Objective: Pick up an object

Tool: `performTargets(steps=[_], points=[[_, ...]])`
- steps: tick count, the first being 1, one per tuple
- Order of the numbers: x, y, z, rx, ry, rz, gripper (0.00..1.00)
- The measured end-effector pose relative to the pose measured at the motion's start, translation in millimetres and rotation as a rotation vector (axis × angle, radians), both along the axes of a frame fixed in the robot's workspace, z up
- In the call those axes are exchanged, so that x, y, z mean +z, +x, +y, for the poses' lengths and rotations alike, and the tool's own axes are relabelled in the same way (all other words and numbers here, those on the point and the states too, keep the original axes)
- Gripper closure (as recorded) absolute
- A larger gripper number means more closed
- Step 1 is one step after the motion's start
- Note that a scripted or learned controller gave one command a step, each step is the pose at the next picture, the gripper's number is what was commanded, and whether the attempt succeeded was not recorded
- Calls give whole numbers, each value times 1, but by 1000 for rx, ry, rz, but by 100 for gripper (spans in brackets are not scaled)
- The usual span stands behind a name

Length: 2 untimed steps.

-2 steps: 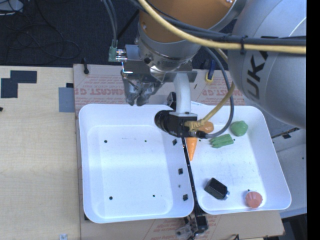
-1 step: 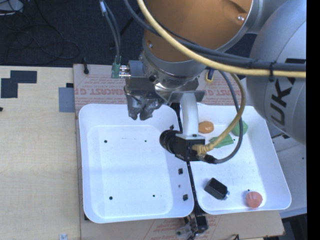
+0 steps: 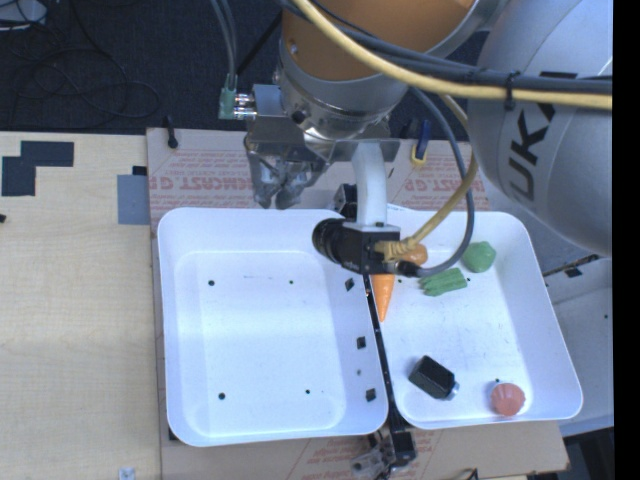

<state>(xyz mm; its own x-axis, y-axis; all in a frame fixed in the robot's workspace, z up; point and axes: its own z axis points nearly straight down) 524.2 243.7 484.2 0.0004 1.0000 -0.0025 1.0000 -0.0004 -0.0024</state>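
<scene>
My gripper [image 3: 284, 190] hangs up-left of the orange cone [image 3: 383, 296], carrying nothing I can see; open or closed, I cannot tell. Right of the cone lie green pieces [image 3: 444, 282]; below-right, a black block [image 3: 433, 377] and a pink ball [image 3: 507, 399]. No pick made yet: approach and grasp remain.

Robotics lab: grey industrial arm [image 3: 560, 118] at two o'clock; loose cables [image 3: 25, 8] at eleven; white bins [image 3: 260, 348] on plywood table [image 3: 70, 318].

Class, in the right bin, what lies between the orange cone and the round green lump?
In the camera view, a longer green piece lies between the orange cone and the round green lump, nearer the lump.
</scene>
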Motion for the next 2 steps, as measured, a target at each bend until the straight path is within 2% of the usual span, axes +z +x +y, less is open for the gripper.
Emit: performTargets(steps=[1,2], points=[[-22,-12,-1,1,-1,4,100],[58,-6,0,4,4,-6,100]])
